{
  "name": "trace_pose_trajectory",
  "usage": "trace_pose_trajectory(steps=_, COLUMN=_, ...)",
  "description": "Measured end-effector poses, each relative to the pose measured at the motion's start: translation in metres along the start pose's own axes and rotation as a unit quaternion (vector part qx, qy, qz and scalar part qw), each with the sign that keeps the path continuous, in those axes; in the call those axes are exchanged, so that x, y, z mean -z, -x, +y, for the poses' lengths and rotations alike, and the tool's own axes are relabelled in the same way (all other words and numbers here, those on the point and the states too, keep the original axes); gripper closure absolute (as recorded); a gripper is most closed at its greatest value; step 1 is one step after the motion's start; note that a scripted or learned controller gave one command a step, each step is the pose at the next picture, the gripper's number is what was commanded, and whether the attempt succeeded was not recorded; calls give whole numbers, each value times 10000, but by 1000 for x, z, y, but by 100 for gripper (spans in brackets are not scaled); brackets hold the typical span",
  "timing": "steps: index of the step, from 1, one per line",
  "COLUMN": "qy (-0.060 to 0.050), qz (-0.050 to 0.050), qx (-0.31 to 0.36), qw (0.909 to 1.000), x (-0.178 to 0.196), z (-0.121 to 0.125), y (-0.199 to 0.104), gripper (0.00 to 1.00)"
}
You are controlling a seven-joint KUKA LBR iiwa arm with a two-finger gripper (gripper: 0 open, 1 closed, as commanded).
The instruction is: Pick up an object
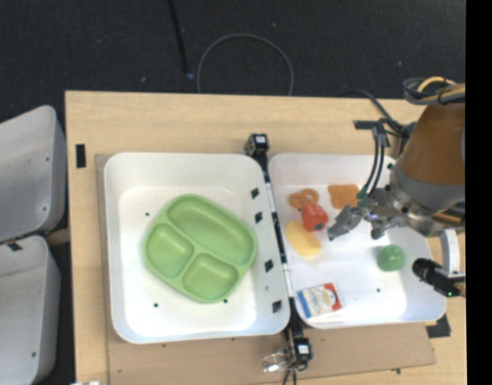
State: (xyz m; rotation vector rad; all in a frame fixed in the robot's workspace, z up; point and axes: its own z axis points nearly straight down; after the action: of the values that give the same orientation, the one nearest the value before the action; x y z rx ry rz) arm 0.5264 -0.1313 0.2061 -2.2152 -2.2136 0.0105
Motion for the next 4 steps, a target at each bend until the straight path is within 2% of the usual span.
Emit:
trace_pose_trajectory(steps=1, qy=61, qz=-11, qx=14, qw=10000, x=6, z=3, y=0, gripper=0)
trace_pose_trajectory(steps=3, qy=41, qz=-17, qx=-1, qw=10000, x=-108, z=8, y=5, gripper=0)
trace_pose_trajectory(steps=4, qy=69, qz=-10, qx=-32, qw=10000, x=-95, z=9, y=5, gripper=100)
